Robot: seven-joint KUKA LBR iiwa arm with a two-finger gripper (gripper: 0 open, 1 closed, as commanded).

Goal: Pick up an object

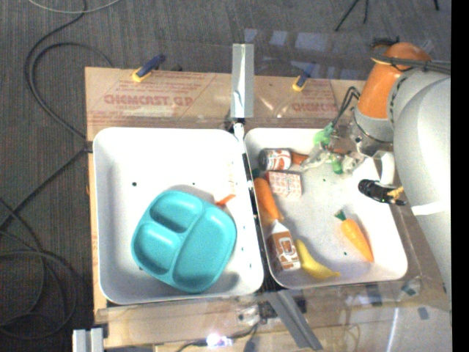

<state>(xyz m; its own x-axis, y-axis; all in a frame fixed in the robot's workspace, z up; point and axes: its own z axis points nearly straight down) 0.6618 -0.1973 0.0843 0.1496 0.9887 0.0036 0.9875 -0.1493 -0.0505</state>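
Dark carpet is seen beneath the bench. Left bin [117, 152]: teal tray [185, 238]. Right bin [385, 266]: can [277, 158], carton [285, 184], bottle [282, 248], banana [315, 264], carrot [356, 238]. Gripper [333, 152] is placed over that bin's far edge; its state cannot be told.

Grey arm [429, 145] low, from right

The brown board [168, 97] under the bins carries faded red lettering that reads roughly "CHEMCAST GP" (the last letters are unsure). Similar red print on its right part [308, 107] is too blurred to read. Labels on the small packages cannot be read.
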